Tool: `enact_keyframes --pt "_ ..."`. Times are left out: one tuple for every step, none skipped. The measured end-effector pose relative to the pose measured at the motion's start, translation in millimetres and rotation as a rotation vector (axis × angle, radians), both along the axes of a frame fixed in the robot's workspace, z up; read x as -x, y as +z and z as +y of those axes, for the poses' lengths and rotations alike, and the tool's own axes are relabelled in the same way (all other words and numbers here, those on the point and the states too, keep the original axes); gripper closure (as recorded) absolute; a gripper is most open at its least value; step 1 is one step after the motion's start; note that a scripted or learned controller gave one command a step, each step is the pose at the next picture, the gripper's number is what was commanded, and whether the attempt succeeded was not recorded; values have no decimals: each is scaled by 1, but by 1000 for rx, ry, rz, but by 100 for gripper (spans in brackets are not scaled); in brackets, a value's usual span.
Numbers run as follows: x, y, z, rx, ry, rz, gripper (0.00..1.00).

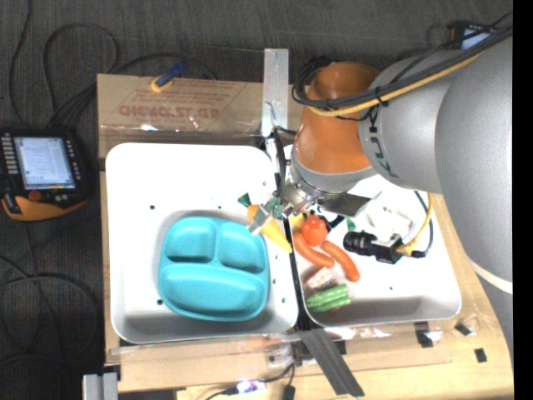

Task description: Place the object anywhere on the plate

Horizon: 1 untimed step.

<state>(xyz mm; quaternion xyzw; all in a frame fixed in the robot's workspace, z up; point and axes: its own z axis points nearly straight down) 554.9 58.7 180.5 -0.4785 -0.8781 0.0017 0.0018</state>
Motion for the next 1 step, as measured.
enact_keyframes --pt "7 26 -31 2 -272 0 100"
